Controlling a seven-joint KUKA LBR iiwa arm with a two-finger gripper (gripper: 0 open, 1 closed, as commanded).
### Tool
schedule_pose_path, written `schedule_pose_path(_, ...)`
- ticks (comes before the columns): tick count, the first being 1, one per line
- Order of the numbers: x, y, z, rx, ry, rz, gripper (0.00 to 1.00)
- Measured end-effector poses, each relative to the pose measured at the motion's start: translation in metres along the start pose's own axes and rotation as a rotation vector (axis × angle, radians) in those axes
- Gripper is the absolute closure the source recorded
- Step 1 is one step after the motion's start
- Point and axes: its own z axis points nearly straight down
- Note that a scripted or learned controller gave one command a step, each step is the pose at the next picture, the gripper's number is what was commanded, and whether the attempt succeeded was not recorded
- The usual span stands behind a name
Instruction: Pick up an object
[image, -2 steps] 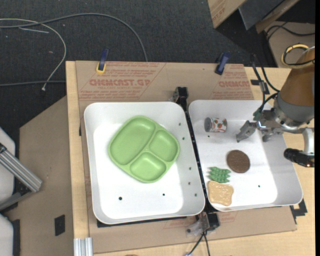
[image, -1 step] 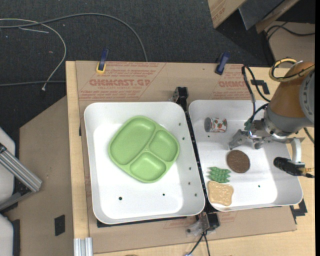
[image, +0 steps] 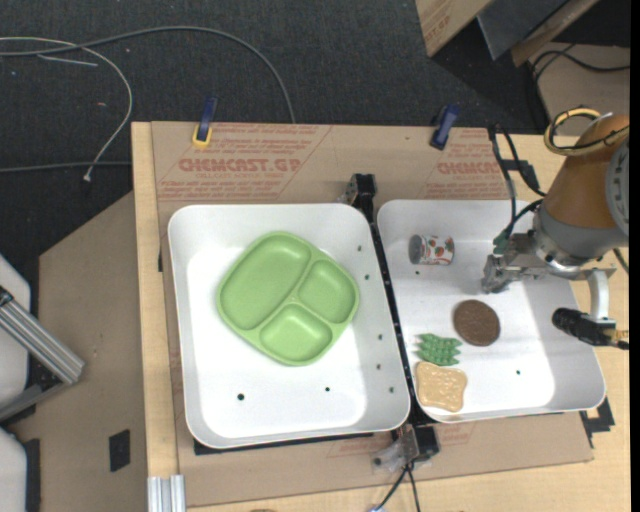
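Note:
The right bin (image: 560, 390) holds a small printed can (image: 432, 249) lying on its side at the back. A brown round disc (image: 477, 323) sits in the middle, with a green pea pod (image: 438, 348) and a tan pineapple-shaped piece (image: 441, 387) at the front left. My gripper (image: 497, 276) hangs low over the bin's back half, just above and right of the brown disc and to the right of the can. I see nothing held in it.
A green three-section plate (image: 288, 297) lies in the left bin (image: 210, 400). A black ridge (image: 385, 300) divides the two bins. The arm's grey and orange wrist (image: 585, 205) leans over the right bin's far right side, with cables behind it.

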Motion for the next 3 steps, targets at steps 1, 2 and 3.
schedule_pose_path(1,-0.007,0.000,-0.063,-0.006,-0.003,0.001,1.00)
schedule_pose_path(2,-0.008,0.002,-0.117,-0.007,-0.003,-0.001,1.00)
schedule_pose_path(3,-0.008,0.003,-0.173,-0.007,-0.003,-0.001,1.00)
